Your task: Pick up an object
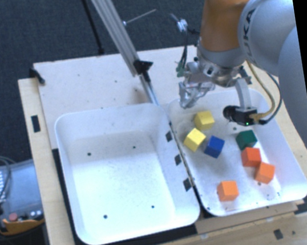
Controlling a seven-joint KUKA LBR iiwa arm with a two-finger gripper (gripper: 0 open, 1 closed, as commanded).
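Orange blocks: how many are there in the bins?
3, all in the right bin: one below the green block, one near the right wall, one near the front.

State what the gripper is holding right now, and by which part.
Nothing. The gripper hangs above the right bin, with no block between its fingers; the nearest yellow block lies apart below it.

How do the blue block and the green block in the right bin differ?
Colour: the blue block is dark blue, the green block dark green.
Neighbours: the blue block touches a yellow block; the green block sits right above an orange block.
Place: the blue block lies nearer the divider between the bins, the green block nearer the right bin's outer side.
Shared: both are small cubes of similar size, resting in the right bin.
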